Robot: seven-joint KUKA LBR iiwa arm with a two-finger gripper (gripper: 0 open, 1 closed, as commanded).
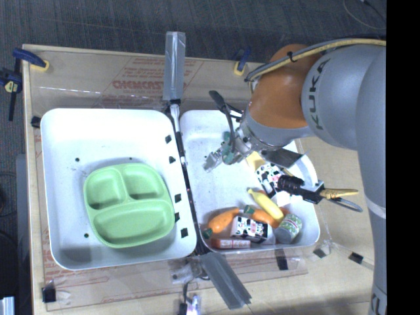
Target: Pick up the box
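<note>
Inspection note: the box (252, 228), black-and-white patterned, lies on its side in the right bin (209, 192), close to the near wall. Its long axis runs roughly left to right, tilted slightly. Its left end sits just beside a carrot (222, 220). A banana (266, 205) crosses its upper edge, hiding part of it. A can (289, 226) sits just beside its right end. A red-and-white tube (231, 243) lies along its near side against the wall.

A second patterned item (268, 174) lies farther back, partly covered by the arm (328, 97), and its shape cannot be determined. The tool (216, 157) hangs over the bare bin floor, well apart from the box. Whether it is apart or together cannot be told. The left bin (65, 143) holds a green divided plate (129, 204). Both bins rest on the counter (98, 77).
</note>
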